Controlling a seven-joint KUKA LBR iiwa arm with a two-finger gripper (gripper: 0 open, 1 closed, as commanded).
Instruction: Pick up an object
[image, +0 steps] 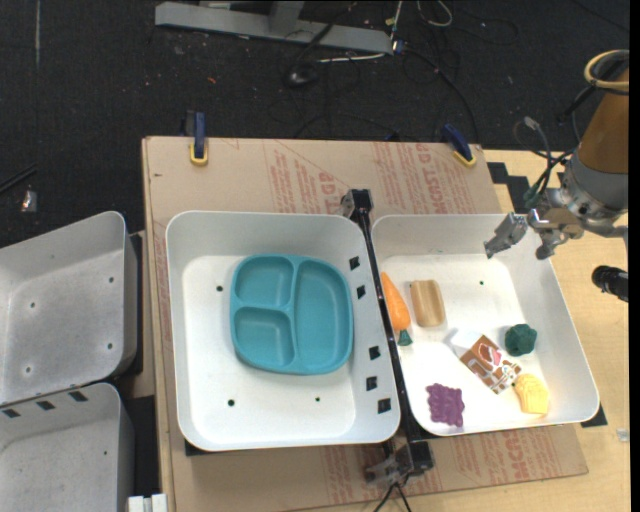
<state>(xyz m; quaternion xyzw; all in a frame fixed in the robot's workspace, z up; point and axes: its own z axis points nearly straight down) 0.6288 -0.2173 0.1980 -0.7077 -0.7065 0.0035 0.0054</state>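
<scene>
Gripper (527, 235) hovering over right bin's (560, 300) far right corner, fingers spread, gripping nothing; nearest pickable, tan bread piece (427, 301), down-left of fingers, long axis running near-far.

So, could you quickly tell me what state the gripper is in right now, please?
Gripper: jaws open, holding nothing, above the right bin's far rim.

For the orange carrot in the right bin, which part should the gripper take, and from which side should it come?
Grip the carrot across its thick orange middle, coming straight down from above. It lies flat and long, close to the right bin's left wall, so a sideways approach looks blocked there. The gripper should probably close across the narrow width, not along the length.
</scene>
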